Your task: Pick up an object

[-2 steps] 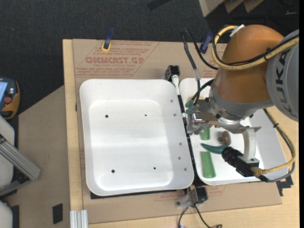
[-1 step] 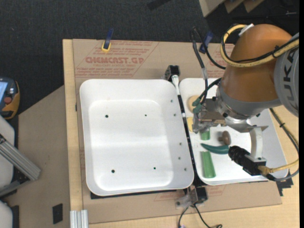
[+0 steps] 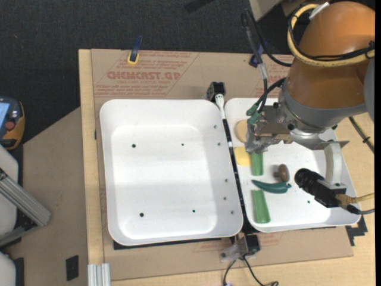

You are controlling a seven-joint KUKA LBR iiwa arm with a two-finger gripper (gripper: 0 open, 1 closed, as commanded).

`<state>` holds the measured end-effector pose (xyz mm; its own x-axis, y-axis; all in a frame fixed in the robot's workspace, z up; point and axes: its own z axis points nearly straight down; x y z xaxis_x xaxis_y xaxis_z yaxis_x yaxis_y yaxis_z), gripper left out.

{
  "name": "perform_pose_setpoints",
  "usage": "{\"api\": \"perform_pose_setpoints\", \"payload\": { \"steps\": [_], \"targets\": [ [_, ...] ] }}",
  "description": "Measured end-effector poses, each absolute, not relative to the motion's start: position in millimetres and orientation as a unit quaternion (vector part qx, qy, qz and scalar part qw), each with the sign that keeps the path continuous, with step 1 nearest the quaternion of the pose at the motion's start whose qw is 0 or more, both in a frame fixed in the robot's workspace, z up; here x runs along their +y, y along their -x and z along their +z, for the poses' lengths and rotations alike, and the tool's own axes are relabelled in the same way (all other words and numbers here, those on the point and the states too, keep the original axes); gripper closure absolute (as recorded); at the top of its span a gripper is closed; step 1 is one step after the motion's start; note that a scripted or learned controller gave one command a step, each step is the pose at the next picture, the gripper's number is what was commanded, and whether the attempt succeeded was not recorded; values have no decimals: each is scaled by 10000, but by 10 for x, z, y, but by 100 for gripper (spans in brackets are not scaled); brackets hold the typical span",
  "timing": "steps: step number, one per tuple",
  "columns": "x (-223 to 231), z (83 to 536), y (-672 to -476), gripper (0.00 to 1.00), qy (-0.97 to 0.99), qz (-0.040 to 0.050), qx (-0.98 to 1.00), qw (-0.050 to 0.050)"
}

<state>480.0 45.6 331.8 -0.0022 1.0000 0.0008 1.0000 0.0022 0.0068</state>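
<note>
Two white bins sit side by side; my gripper (image 3: 259,149) hangs low over the right bin (image 3: 297,219), near its left wall. I cannot tell its state from this angle. Directly below the gripper tip a green stick (image 3: 256,164) stands out, touching or just under it. A yellow piece (image 3: 241,156) lies just to its left. Further toward the camera lie a teal curved object (image 3: 272,186), a small brown object (image 3: 281,172) and a second green block (image 3: 261,206). The left bin (image 3: 119,219) lies well apart to the left.
</note>
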Motion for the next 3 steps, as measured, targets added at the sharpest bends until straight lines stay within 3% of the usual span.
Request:
{"api": "perform_pose_setpoints", "payload": {
  "steps": [1, 2, 3],
  "targets": [
    [867, 4339, -4803, 100, -7051, 60, 7091, 34],
    [729, 2807, -4769, 100, -7082, -71, 7060, -47],
    [437, 3204, -4800, 100, -7084, 14, 7058, 19]
  ]
}}
